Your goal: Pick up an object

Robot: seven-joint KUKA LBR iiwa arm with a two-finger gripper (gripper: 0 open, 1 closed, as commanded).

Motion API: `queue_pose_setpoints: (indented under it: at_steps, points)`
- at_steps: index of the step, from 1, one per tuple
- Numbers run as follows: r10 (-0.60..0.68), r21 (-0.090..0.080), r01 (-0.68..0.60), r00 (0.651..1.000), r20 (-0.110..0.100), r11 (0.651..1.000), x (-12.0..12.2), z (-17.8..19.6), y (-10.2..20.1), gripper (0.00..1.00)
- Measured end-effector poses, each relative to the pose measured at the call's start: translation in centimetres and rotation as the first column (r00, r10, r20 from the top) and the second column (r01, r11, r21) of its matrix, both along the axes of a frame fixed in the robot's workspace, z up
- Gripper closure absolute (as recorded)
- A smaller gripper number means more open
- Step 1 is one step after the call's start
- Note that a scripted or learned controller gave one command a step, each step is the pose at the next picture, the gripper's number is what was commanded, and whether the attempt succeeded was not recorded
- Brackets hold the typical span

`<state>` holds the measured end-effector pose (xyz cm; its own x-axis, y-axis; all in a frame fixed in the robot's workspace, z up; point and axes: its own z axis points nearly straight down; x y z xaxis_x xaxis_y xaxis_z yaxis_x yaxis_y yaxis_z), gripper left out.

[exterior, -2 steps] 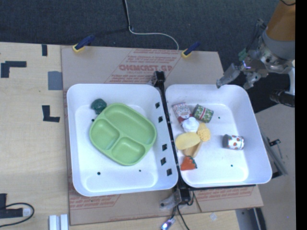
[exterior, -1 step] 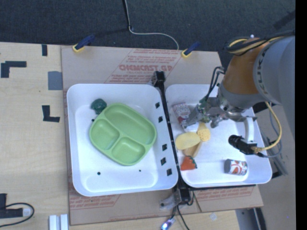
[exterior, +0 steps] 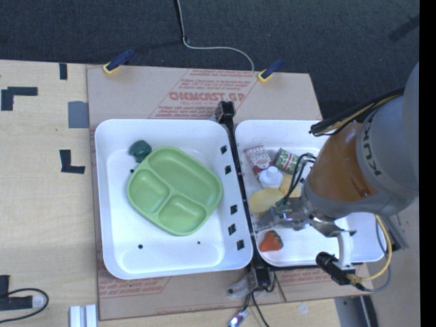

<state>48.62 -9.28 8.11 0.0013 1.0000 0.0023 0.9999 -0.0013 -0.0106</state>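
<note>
My grey arm with its orange band reaches in from the right and hangs low over the right-hand shallow white bin (exterior: pixel 364 251). My two-finger gripper (exterior: pixel 285 214) sits above the pale yellow rounded object (exterior: pixel 264 199), near the small red strawberry-like piece (exterior: pixel 271 240); from this angle I cannot tell how it is set, nor whether it has hold of anything. A white cap-shaped item (exterior: pixel 270 178), a green-labelled can (exterior: pixel 285 160) and a red-and-white packet (exterior: pixel 259 157) lie further back. The left-hand white bin (exterior: pixel 109 182) carries a light green three-compartment plastic tray (exterior: pixel 174 190), with a small dark green lump (exterior: pixel 140 150) touching its far-left corner.
</note>
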Motion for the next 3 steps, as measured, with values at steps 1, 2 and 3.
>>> queue_pose_setpoints:
  at_steps: [1, 2, 3]
  points:
    - [0.009, -0.001, -0.009, 1.0, 0.025, 1.0, 0.0, 18.1, 4.6, 0.0]
    - [0.012, 0.0, -0.012, 1.0, 0.003, 1.0, 1.3, 10.5, 14.0, 0.0]
    - [0.004, -0.002, -0.004, 1.0, 0.005, 1.0, 1.3, 11.8, 13.4, 1.0]
